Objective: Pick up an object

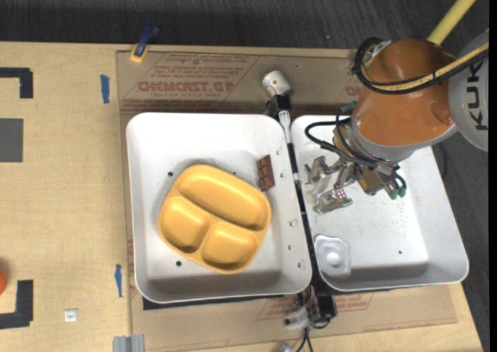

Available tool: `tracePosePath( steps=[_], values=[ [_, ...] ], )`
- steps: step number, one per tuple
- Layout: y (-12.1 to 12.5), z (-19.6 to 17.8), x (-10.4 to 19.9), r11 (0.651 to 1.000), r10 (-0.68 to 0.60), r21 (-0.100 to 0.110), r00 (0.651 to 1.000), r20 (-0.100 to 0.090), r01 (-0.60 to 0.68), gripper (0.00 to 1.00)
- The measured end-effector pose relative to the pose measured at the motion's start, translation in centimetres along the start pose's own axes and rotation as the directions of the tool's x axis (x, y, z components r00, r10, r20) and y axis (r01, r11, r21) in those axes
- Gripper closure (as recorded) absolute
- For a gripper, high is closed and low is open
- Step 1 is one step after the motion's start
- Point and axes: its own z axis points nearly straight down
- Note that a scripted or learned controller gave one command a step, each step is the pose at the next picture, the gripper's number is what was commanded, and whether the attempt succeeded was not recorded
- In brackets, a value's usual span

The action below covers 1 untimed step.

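My gripper (329, 184) hangs low over the left half of the right bin (435, 249), under the orange wrist. A small brown and green thing (382, 182) lies just right of it, partly hidden by the arm. A pale translucent piece (331, 254) rests near the right bin's front left corner, apart from the gripper. In the left bin (147, 148) a yellow divided plate (215, 217) lies tilted, with a small brown bar (265, 172) leaning by the bin's right wall.
A raised divider (297, 187) separates the two bins. A white-capped post (275, 83) stands behind it. Blue tape marks and cardboard surround the bins; the bench stretches away to the left.
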Motion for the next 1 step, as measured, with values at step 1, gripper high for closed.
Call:
tracePosePath(
  steps=[1],
  values=[
    [0.03, 0.00, -0.01, 1.000, 0.000, 0.000, 1.000, 0.000, 0.000, 0.00]
  ],
)
